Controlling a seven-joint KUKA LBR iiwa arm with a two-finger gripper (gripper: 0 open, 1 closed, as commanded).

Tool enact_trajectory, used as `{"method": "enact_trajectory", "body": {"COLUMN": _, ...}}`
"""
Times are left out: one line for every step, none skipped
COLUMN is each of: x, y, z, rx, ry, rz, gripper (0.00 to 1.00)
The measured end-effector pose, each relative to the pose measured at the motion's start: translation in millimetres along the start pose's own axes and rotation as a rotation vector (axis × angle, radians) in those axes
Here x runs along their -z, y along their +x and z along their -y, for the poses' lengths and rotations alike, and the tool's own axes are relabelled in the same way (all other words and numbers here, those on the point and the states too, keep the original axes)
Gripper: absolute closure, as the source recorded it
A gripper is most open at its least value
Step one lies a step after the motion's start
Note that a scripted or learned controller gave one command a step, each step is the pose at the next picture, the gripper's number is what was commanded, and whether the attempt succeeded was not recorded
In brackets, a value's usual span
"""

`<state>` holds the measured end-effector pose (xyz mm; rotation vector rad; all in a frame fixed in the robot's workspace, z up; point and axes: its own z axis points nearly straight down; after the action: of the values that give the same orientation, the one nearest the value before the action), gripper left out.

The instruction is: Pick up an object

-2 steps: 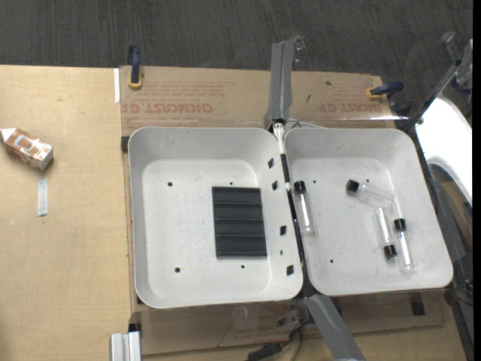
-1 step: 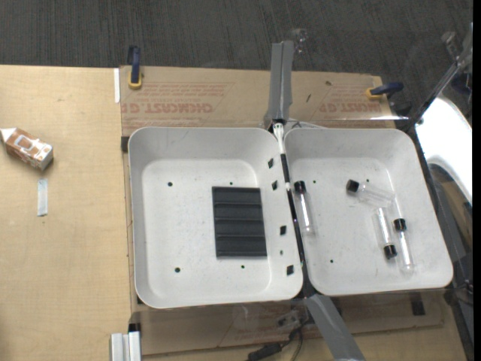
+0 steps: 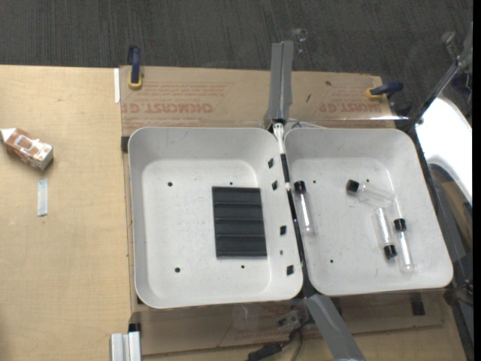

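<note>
Lab or robotics test bench. Two shallow white bins (image 3: 143, 224) sit side by side on a cardboard sheet (image 3: 188, 100) held with clamps (image 3: 134, 66) to a plywood benchtop (image 3: 60, 277). Clear vials with black caps (image 3: 368, 192) lie in the right bin, a black ribbed block (image 3: 240, 222) in the left. Dark carpet floor (image 3: 188, 13) behind.

Two bins (image 3: 150, 224) of smooth, matt white plastic; left of them, a pale wood table (image 3: 60, 277). Ribbed matt black block (image 3: 240, 222) in the left bin; clear glossy tubes (image 3: 387, 232) with black caps right of it.
</note>
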<state>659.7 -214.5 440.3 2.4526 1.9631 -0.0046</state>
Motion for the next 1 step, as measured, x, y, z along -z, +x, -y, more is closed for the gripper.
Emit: {"method": "enact_trajectory", "body": {"x": -0.2, "y": 0.2, "z": 0.2, "rx": -0.037, "ry": 0.001, "rz": 0.0, "gripper": 1.0}}
